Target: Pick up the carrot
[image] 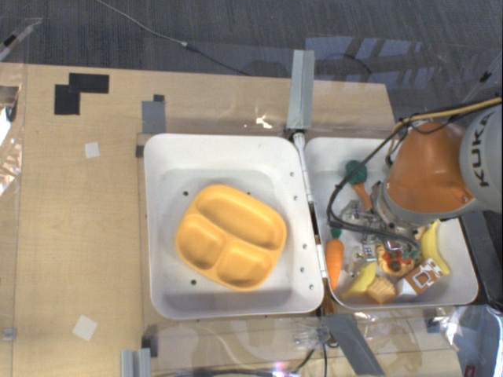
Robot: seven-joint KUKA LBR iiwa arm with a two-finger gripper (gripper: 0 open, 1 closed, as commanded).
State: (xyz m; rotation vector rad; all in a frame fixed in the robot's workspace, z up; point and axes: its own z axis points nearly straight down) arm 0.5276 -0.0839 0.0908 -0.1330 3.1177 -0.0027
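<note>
A: Carrot position? Log it.

B: Right bin, lying against the left wall near the front corner. Long axis runs roughly front to back along that wall, fat end toward the back, tip toward the front edge.

A: And the gripper?

B: Down low in the same bin, wrist over the toy pile: banana on its far side, a second carrot with a green top toward the back. The target lies just beside it, toward the left bin with the yellow tray.

A: Grasping anything?

B: Cannot tell; wrist and cables cover that part. Nothing seen held.

A: Judgement?

B: Short shift toward the dividing wall, jaws set across the long axis. Wall leaves little room.
</note>
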